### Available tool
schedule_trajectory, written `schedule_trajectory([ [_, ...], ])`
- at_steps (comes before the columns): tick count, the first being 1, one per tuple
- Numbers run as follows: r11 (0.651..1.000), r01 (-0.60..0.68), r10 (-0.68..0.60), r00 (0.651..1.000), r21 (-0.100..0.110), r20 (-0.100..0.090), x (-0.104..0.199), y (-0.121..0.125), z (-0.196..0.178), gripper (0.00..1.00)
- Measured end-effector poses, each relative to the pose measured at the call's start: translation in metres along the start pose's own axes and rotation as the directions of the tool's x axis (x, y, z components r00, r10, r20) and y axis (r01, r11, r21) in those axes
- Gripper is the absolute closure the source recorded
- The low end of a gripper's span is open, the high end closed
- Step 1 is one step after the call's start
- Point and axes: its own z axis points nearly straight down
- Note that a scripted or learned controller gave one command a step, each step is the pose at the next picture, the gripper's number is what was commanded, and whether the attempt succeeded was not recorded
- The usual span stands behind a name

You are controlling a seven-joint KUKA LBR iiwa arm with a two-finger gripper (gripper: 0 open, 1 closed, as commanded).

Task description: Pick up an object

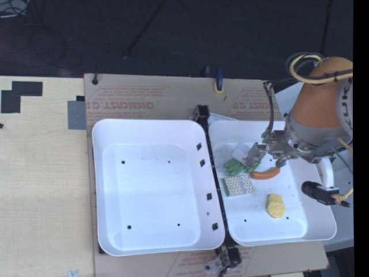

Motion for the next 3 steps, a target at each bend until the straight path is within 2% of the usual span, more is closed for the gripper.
schedule_trajectory([
  [1, 1.000, 0.000, 0.000, 1.000, -0.006, 0.002, 0.007, 0.056, 0.077, 0.00],
  [2, 1.000, -0.004, 0.004, 1.000, 0.004, -0.001, 0.029, -0.010, 0.097, 0.00],
  [3, 1.000, 0.000, 0.000, 1.000, -0.018, 0.004, 0.015, 0.006, -0.093, 0.00],
])
